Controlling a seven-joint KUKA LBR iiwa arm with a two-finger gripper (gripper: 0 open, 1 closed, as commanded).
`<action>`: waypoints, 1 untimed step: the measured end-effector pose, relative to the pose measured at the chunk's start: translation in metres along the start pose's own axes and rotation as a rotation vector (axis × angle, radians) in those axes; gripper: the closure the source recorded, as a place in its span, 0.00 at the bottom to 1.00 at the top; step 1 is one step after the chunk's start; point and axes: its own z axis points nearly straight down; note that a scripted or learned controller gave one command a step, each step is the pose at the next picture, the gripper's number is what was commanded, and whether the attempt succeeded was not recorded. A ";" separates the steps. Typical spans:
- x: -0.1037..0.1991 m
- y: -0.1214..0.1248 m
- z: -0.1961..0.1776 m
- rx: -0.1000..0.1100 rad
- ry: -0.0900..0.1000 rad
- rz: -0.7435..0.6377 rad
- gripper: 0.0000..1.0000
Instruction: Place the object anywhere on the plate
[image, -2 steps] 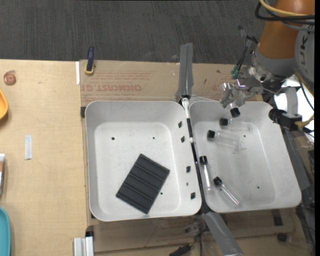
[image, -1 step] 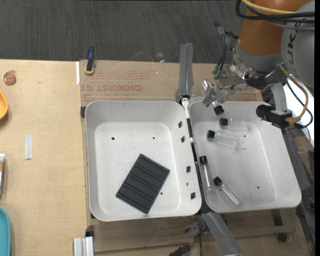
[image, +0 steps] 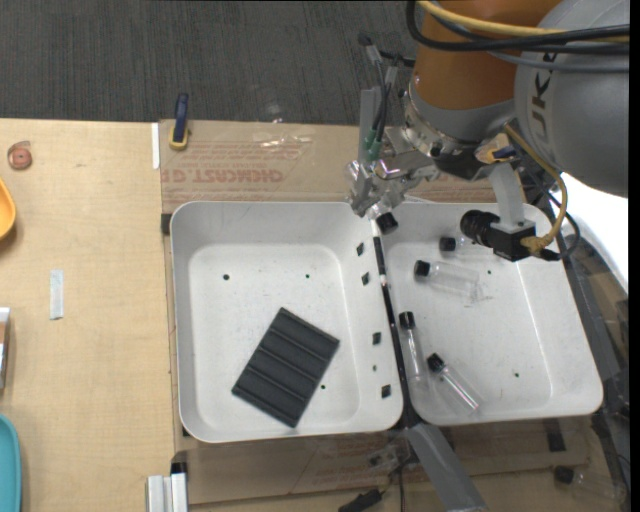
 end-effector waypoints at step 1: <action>-0.004 0.059 0.025 -0.001 -0.001 -0.409 1.00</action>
